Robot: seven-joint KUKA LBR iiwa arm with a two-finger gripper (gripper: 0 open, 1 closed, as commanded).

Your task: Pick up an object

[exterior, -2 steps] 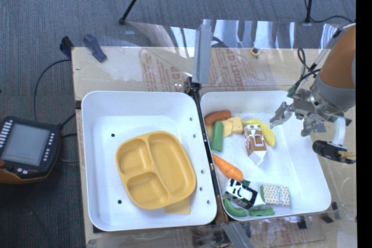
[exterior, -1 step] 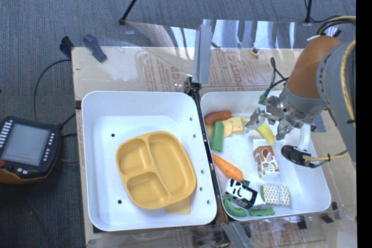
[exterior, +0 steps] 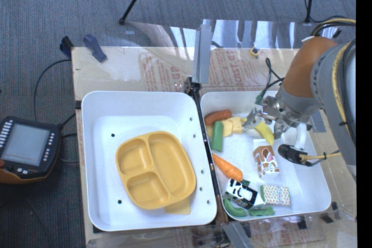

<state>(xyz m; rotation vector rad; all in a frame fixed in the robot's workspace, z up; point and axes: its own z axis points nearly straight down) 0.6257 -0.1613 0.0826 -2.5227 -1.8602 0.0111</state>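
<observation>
Green toys (exterior: 249, 209) and a black-and-white packet (exterior: 240, 192) crowd the right bin's (exterior: 317, 183) near edge; farther back the tool (exterior: 263, 122) reaches down beside a yellow banana (exterior: 265, 132), grip state indiscernible; approach stage, I judge; next it needs squaring over the banana.

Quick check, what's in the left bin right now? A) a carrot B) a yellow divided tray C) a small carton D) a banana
B: the yellow divided tray lies in the left bin, while the carrot, banana and small carton all sit in the right bin.
</observation>
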